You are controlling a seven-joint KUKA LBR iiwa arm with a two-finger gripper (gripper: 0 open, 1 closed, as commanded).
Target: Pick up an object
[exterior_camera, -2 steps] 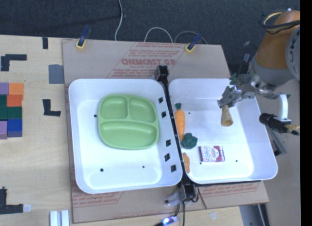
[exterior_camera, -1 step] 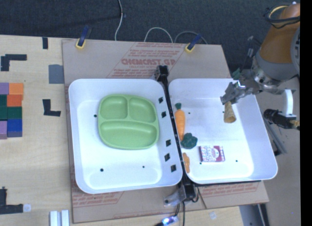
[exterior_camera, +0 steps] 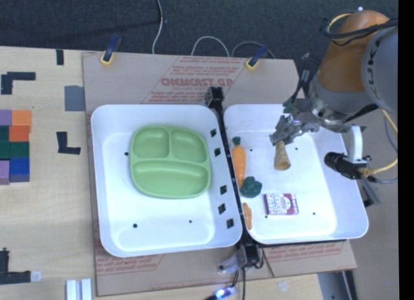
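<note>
- Desk (exterior_camera: 45, 227): pale wood top, with a cardboard sheet (exterior_camera: 194, 79) under both bins, clipped at its far edge.
- Left bin (exterior_camera: 116, 227): white and shallow, holds a green divided plate (exterior_camera: 171, 162) lying flat near its middle.
- Right bin (exterior_camera: 336, 221): white, touching the left bin along a black centre strip.
- My arm (exterior_camera: 352, 59): grey with an orange band, reaching in from the right over the right bin's far corner.
- My tool (exterior_camera: 283, 138): over the far part of the right bin, pointing down. Can't tell how far apart it stands, or whether it has a grip on anything.
- Tan cone-shaped piece (exterior_camera: 282, 158): right under the tool tip, upper end at the tool. Contact unclear.
- Small carton (exterior_camera: 281, 203): white and dark red, lying flat near the bin's front.
- Carrot (exterior_camera: 239, 161): orange, lying along the left wall of the right bin.
- Dark green lump (exterior_camera: 251, 187): just in front of the carrot.
- Small orange piece (exterior_camera: 247, 215): at the left wall, near the front corner.
- Coloured blocks (exterior_camera: 14, 147): stacked at the desk's left edge, well apart from the bins.
</note>
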